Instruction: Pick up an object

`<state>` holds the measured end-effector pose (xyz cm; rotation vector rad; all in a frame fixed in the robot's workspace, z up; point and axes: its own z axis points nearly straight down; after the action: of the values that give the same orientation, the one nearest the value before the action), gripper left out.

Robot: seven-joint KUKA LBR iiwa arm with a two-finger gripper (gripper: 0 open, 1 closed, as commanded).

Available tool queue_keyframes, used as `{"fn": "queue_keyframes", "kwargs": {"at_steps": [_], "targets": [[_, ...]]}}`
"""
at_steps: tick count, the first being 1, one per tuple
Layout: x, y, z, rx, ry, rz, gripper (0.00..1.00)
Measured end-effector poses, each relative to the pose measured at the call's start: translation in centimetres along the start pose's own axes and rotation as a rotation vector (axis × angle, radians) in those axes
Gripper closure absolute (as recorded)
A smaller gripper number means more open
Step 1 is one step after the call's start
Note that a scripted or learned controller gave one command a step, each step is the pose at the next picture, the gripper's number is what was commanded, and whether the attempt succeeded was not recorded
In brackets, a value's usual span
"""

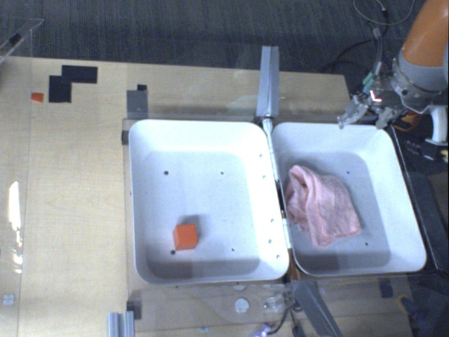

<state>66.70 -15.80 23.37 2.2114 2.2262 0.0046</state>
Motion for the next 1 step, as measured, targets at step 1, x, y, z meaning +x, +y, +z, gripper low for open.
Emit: {"fn": "queue_keyframes", "kwargs": {"at_steps": [1], "targets": [[0.22, -0.46, 11.89, 0.001, 0.000, -0.125, 0.00]]}}
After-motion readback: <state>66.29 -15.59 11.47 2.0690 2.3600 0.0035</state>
